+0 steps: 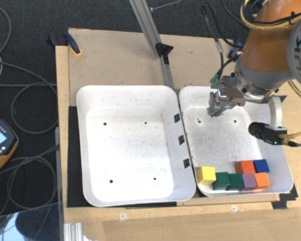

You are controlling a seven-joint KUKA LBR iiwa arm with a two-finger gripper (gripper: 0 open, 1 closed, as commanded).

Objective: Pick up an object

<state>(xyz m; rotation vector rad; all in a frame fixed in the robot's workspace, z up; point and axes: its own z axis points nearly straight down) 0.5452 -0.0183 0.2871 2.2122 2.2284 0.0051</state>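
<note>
Camera view: gripper (216, 109) hangs near the right bin's (215, 134) far end, holding nothing; its opening cannot be told. Blocks (236, 176) cluster along the near wall, so the isolated yellow block (206, 174) looks the easiest target.

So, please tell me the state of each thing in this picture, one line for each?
Gripper: above the right bin's far end, holding nothing that can be seen.
Right bin: holds blocks clustered at its near edge.
Yellow block: resting at the cluster's left end.
Blue block: resting at the cluster's right.
Left bin: sits beside the right bin.
</note>
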